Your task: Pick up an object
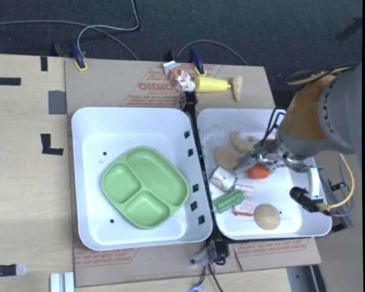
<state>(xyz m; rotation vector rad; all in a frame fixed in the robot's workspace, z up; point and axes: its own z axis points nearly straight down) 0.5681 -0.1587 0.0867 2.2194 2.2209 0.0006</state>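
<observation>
- Looking down, I see the left bin [85, 163] with a green divided plate [145, 186], well apart to the pincer's left.
- The right bin [304, 227] has my pincer [260, 160] low inside it.
- A tan round piece [267, 216] lies below the pincer, a green pod [229, 200] to its lower left.
- The orange-red piece [259, 172] sits just under the tips, touching or nearly.
- I cannot tell the pincer's state; nothing looks lifted, so I judge the grasp and raise remain.

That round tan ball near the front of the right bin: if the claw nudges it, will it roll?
Probably. The tan ball looks rounded with no flat face, sitting on smooth bin floor, so a push likely sends it rolling toward a wall. Its curved surface may also slip from the claw unless gripped across the middle.
</observation>
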